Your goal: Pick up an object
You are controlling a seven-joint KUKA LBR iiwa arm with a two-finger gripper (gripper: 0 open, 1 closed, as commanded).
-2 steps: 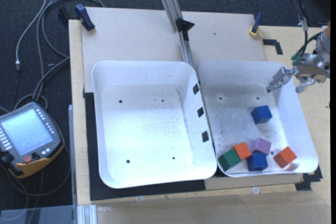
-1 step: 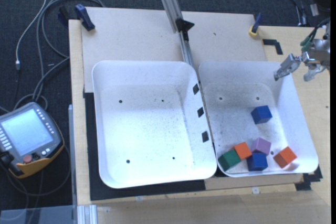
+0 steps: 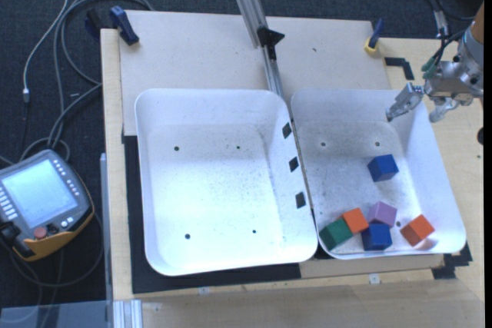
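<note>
floor (image 3: 46, 34): dark carpet | bench (image 3: 200, 50): pale wood | cables (image 3: 69, 19): left

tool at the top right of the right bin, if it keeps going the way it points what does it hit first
The tool points down and leftward over the right bin's far right corner. It would probably meet bare bin floor first; the nearest block, the lone blue cube, sits nearer the camera. Depth is unclear.

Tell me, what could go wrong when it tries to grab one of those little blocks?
The gripper hangs over the right bin's far rim, and its fingers look open. Four blocks crowd the near corner: green block, orange block, purple block and dark blue block. Fingers may not fit between them, or may push neighbours aside. Another orange block sits against the wall, which could block a finger. The lone blue block looks easiest.
</note>
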